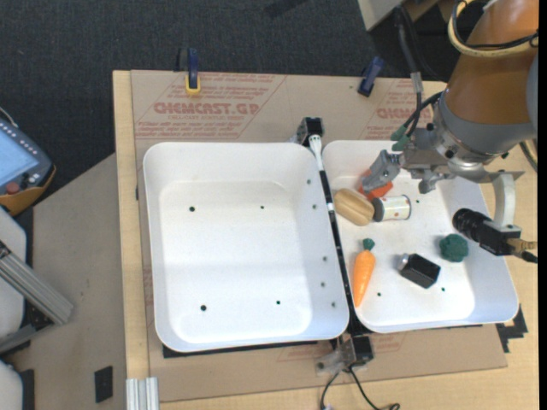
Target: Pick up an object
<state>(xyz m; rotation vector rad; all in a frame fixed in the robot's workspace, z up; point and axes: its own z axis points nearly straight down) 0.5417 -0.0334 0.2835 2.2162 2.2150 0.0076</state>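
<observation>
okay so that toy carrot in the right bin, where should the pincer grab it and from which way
Grip the toy carrot across its thick orange upper body, just below the green top, coming straight down from above. It lies flat, pointing toward the bin's near edge, and tapers to a narrow tip that could slip out. The divider wall sits close on its left, so set the fingers carefully there.

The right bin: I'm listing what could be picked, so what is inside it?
In the right bin lie a carrot, a wooden cylinder, a black block and a green ball. The hand and arm cover the bin's back part.
</observation>
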